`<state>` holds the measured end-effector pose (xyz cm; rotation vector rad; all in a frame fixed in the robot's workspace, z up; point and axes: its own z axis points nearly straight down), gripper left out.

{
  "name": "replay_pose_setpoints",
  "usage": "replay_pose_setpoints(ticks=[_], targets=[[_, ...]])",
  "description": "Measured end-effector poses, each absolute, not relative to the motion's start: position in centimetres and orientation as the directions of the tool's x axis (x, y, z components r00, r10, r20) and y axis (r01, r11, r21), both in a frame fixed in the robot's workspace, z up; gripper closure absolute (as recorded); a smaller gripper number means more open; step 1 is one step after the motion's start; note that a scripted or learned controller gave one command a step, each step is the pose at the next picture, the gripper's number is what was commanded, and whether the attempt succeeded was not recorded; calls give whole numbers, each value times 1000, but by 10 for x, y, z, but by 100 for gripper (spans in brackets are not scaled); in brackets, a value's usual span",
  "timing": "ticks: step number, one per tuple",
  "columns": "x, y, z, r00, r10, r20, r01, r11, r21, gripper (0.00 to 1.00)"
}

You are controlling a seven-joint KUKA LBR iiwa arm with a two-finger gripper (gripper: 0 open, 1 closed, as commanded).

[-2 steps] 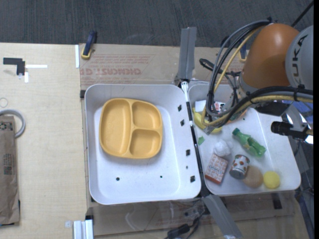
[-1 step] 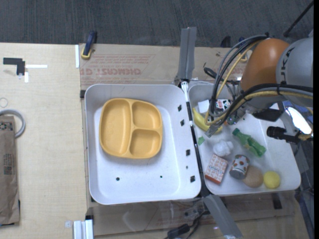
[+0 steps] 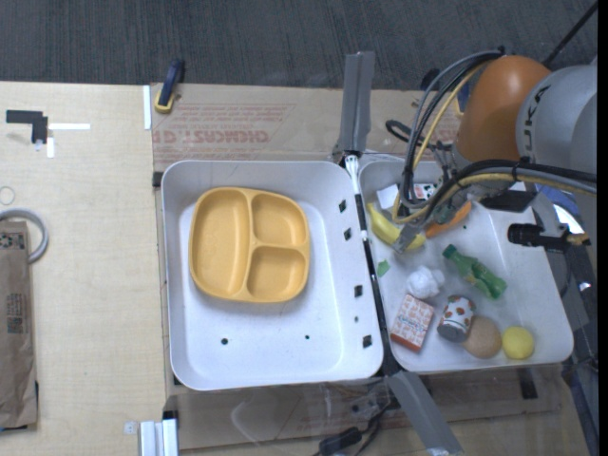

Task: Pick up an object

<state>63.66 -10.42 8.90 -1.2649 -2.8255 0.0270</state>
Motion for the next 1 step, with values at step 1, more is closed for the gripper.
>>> replay_pose_setpoints(ticks=[1], targets=[[638, -107, 96, -665, 746, 25, 745, 666, -33, 100]])
